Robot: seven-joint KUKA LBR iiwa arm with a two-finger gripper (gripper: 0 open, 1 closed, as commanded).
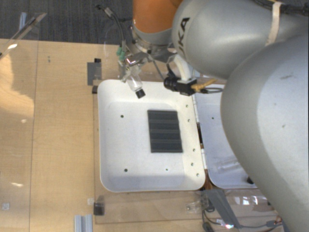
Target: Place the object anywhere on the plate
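A dark grey ribbed rectangular plate (pixel 164 131) lies flat in the middle of the left white bin (pixel 116 168). My gripper (pixel 133 83) hangs over the bin's far left corner, up and to the left of the plate and well apart from it. Its black tip points down towards the bin floor. I make out no object between the gripper and the bin floor. The grey arm with its orange band (pixel 154 8) covers the top and the right of the view.
The right white bin (pixel 217 144) is mostly covered by the arm. A black bracket (pixel 94 71) stands on the wooden bench by the left bin's far corner, and a small black clamp (pixel 99 208) sits near its front edge. A black and yellow cable plug (pixel 183 86) hangs by the wrist.
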